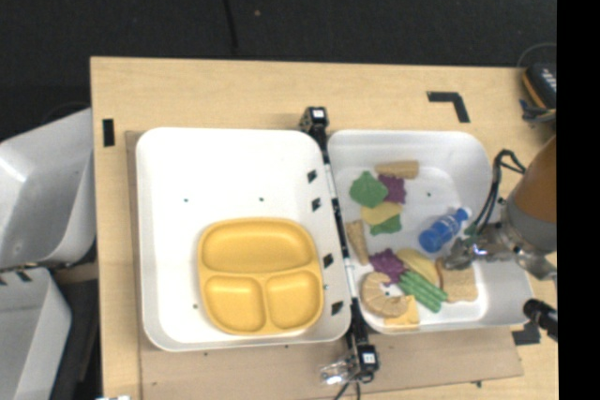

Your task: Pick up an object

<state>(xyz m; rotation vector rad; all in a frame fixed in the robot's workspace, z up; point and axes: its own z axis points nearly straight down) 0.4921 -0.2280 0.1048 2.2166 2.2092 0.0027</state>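
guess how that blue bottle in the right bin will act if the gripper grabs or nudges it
The blue bottle lies on its side, so its rounded body would probably roll if nudged. It looks like small, smooth plastic: likely light, perhaps slippery. The gripper sits just beside it, with toys crowding its left, so it may bump them.

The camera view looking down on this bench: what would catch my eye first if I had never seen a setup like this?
Probably the big yellow divided tray, lying alone in the left white bin. Next comes the colourful jumble in the right white bin: a blue bottle, green and purple toy pieces, and a round tan piece near the front. The grey arm reaches in from the right, its gripper low over that pile beside the bottle.
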